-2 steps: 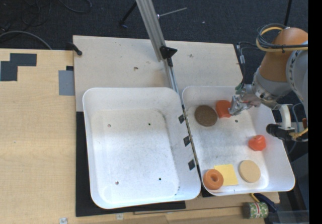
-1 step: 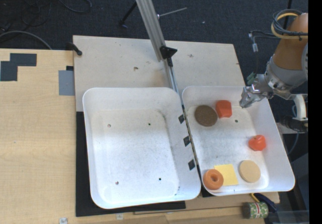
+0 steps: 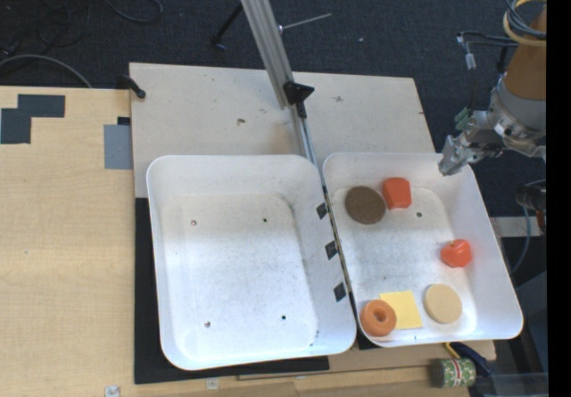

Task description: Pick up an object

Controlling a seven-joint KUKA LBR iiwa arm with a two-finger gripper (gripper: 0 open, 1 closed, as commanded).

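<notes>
Two bins, six objects in the right one, tool at its far right corner

Two shallow white bins sit side by side on the counter [image 3: 223, 110]. Left bin [image 3: 178, 174]: bare floor with a few dark specks. Right bin [image 3: 492, 235]: holds all the loose objects.

Contents of the right bin:
- brown disc [image 3: 365, 205], lying flat near the far left part, close to the divider.
- orange-red block [image 3: 397, 192], just beside the brown disc on its right, at most barely touching.
- small red piece [image 3: 456, 252], alone near the right wall, mid-depth.
- orange ring [image 3: 379, 318], near corner on the left side, touching or overlapping the yellow square.
- yellow square [image 3: 401, 309], flat, between the ring and the tan disc.
- tan disc [image 3: 442, 303], flat, just right of the yellow square.

Arm enters from the right. Tool [image 3: 452, 159] hangs over the far right corner of the right bin, at the rim, well apart from every object. Nothing visible between its fingers; whether they stand wide or narrow cannot be told at this resolution.

Silver rail [image 3: 268, 34] slants from the far edge down toward the seam between the bins.
</notes>
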